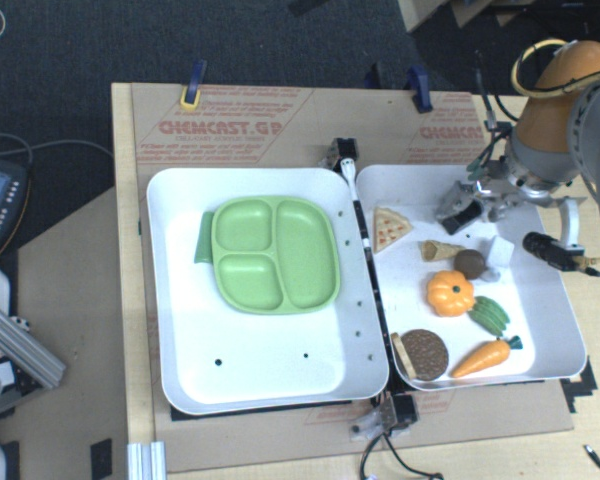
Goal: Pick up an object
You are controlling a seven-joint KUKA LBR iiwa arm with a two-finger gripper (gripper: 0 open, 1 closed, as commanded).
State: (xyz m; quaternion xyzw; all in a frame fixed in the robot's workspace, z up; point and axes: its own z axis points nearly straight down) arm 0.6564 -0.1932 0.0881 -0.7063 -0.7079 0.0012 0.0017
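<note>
The right bin (555, 313) holds several toy foods. A pizza slice (390, 230) lies at its left, with a cone topped by a brown ball (457, 258) to the right of it. An orange pumpkin (450, 293) sits mid-bin beside a green vegetable (490, 315). Along the front edge are a carrot (483, 358) and a brown cookie (423, 353). A small white block (501, 252) lies near the brown ball. My gripper (462, 211) hovers over the back of this bin, between the pizza slice and the white block, above bare floor.
The left bin (180, 298) holds a green divided plate (275, 253). The raised bin walls meet in a ridge (365, 258) down the middle. Cardboard (230, 123) lies behind the bins, held by clamps.
</note>
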